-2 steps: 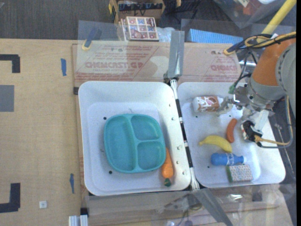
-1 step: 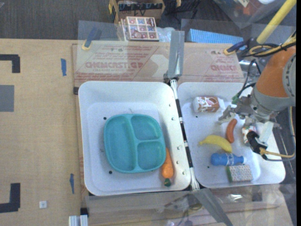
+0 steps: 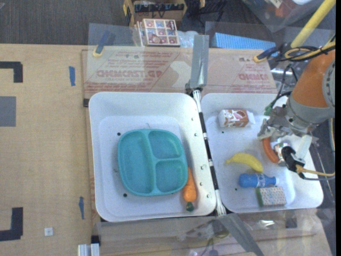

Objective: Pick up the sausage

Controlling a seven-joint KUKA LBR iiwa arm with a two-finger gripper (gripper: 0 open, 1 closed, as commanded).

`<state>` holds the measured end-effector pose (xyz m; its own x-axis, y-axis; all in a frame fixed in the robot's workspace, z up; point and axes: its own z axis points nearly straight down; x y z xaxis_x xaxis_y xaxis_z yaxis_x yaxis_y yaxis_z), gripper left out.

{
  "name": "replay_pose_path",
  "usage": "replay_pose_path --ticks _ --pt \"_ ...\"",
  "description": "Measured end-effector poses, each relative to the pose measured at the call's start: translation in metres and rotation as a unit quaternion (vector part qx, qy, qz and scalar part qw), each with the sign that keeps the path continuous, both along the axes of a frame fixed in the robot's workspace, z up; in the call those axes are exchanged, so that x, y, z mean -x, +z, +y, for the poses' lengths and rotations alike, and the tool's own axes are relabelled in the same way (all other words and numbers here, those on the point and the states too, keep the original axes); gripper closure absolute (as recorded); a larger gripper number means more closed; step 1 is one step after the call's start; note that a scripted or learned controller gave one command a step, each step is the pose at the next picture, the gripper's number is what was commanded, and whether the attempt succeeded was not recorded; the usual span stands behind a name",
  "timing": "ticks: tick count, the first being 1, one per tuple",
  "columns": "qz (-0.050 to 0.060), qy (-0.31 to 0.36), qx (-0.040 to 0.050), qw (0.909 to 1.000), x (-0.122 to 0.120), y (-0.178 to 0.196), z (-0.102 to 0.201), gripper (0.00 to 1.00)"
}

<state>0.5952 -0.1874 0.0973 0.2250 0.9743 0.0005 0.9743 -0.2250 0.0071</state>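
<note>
Sausage [image 3: 269, 150], orange-red and partly hidden, is lying in the right bin [image 3: 314, 196] near its right side, directly under the gripper [image 3: 277, 139]; whether anything is sitting between the jaws cannot be told, nor whether the jaws are apart or together, since the wrist is covering them from above; the arm [image 3: 314, 89], grey with its orange band, is reaching in from the right and hanging over the far right part of that bin; a black cable [image 3: 306, 170] is looping from the wrist toward the right edge.

2 white bins are sitting side by side on the desk [image 3: 42, 143]; in the right one, a small brown-and-white packet [image 3: 235, 118] is lying toward the far side, a banana [image 3: 245, 160] is lying near the middle just left of the sausage, a blue bottle [image 3: 256, 181] is lying on its side nearer than the banana, and a green speckled sponge [image 3: 272, 196] is resting just beside the bottle at the near edge; the left bin [image 3: 106, 111] is holding a teal divided plate [image 3: 152, 161] with 3 compartments, and a carrot [image 3: 189, 188] is lying just beside the plate's right rim, its green tip pointing toward the near side; a cardboard box [image 3: 154, 1] is standing beyond the desk at the far side.
</note>
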Motion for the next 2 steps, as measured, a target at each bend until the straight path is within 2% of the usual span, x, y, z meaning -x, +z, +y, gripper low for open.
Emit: replay_pose_path --ticks 1,2 --pt "0.004 0.002 -0.0001 1.0 -0.004 0.093 0.033 1.0" --pt "0.004 -0.052 0.0001 0.9986 -0.033 0.194 0.055 1.0"
